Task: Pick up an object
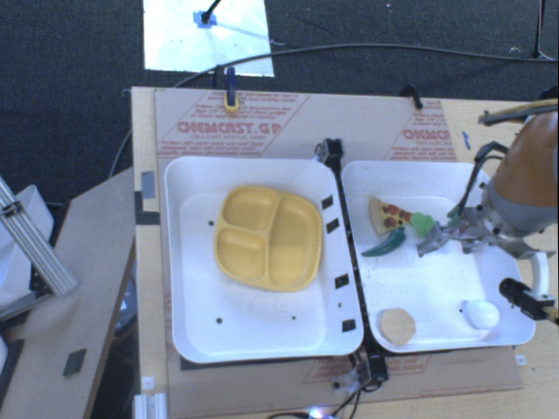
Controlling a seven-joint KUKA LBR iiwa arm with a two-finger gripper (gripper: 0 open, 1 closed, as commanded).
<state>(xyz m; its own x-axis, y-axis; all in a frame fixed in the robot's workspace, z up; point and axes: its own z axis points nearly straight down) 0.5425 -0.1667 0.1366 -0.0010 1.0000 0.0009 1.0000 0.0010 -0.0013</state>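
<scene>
From the fixed camera above the bench, the gripper (434,239) sits low in the right bin (437,317), reaching in from the right, its metal fingers pointing toward the bin's upper-left part. Whether they are spread or pressed together I cannot tell, since they blur into one grey shape at this slant. Just off their tips lies a green pepper-like toy (385,243), and right beside that, slightly farther and above, a pizza slice toy (383,214); a small bright green piece (423,225) sits touching or nearly touching the fingers on their upper side. Below the gripper and well apart, near the bin's front wall, rest a round tan cookie-like disc (397,326) and a white egg-shaped object (480,314). Far beyond the gripper, across the divider, the left bin (196,321) carries a yellow divided plate (267,237). The step in hand looks like the approach to a grasp (nothing is visibly between the fingers), with the green items the likeliest target. The next move would call for settling over one item and closing without nudging its close neighbours away. The board under the bins reads "CHEMCAST GP" in red at upper left, with a partly covered repeat at upper right.
</scene>
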